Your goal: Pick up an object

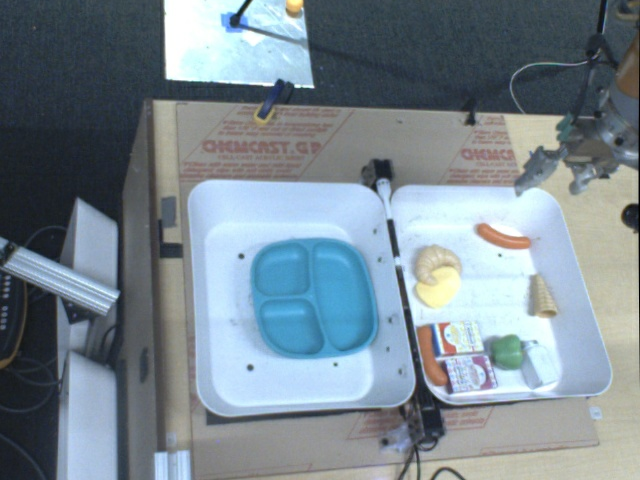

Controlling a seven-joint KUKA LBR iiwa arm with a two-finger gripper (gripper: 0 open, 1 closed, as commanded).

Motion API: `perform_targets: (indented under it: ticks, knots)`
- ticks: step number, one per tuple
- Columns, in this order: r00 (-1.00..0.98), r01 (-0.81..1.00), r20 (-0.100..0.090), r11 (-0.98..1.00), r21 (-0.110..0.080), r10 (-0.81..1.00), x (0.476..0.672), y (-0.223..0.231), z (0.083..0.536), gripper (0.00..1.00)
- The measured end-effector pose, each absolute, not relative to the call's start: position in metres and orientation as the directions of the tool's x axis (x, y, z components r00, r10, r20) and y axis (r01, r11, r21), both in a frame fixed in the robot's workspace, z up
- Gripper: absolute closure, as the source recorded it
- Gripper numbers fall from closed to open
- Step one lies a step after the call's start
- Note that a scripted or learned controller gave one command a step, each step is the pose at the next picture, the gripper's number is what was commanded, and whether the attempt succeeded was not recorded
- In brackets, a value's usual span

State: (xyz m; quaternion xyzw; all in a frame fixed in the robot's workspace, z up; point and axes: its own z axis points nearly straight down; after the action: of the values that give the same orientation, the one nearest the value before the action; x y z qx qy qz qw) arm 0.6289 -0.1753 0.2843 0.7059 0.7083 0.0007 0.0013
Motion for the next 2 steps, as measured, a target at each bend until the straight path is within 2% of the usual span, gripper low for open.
perform_targets:
  ticks: [1,2]
  knots:
    - [-0.004,1.000,0.000,0.004,0.000,1.000,0.585,-0.115,0.204,0.00]
    - [-0.003,1.000,0.000,0.003,-0.002,1.000,0.606,-0.082,0.100,0.00]
